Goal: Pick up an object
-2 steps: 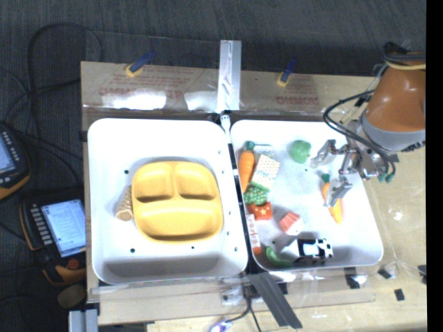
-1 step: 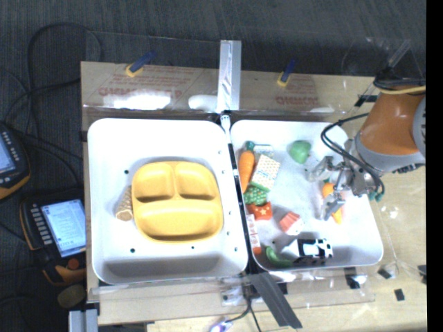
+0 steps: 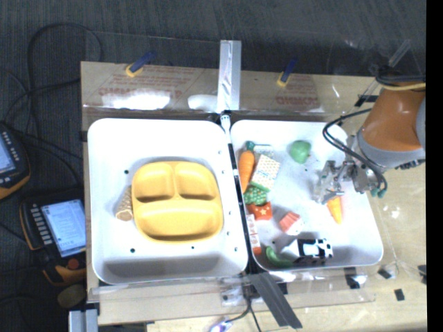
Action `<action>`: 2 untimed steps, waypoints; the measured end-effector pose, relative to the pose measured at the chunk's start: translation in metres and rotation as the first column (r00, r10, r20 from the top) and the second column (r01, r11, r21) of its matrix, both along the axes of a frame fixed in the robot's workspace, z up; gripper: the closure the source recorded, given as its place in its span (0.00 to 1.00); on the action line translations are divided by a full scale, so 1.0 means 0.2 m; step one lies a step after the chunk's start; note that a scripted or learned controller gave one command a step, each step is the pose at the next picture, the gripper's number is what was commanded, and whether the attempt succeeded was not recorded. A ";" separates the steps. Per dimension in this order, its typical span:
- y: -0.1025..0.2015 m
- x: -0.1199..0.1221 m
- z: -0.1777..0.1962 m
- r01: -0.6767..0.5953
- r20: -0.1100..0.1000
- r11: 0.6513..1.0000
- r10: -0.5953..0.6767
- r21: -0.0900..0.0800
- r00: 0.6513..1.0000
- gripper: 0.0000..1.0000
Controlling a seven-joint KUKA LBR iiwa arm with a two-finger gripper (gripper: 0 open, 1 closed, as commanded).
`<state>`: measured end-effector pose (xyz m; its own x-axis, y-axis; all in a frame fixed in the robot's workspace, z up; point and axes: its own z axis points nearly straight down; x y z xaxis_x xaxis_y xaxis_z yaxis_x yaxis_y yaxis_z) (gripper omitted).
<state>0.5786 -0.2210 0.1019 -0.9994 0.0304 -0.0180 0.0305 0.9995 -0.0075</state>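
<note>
My gripper [image 3: 331,185] hangs low over the right side of the right bin [image 3: 374,244], below the orange band of the arm [image 3: 391,120]. A small orange cone-shaped piece [image 3: 336,209] lies directly in front of the gripper, touching or nearly touching its tip; whether it is held is unclear. Further left in this bin lie a green ball [image 3: 300,151], a carrot [image 3: 246,168], a pale patterned box [image 3: 266,172], a green and red toy [image 3: 257,200], a red and white piece [image 3: 289,221] and a black and white cow toy [image 3: 313,249].
The left bin [image 3: 104,254] holds a yellow divided plate [image 3: 177,199] with an ice-cream cone [image 3: 124,205] at its left edge. A ridge [image 3: 235,206] separates the two bins. Cables run from the arm over the right bin's far corner.
</note>
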 end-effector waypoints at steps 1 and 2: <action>0.00 0.00 0.00 0.000 0.000 1.000 0.000 0.000 1.000 0.00; 0.11 -0.02 -0.06 0.104 -0.005 0.995 -0.104 0.003 0.995 0.00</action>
<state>0.5749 -0.1989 0.0904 -0.9908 0.1345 -0.0131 0.1346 0.9909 -0.0044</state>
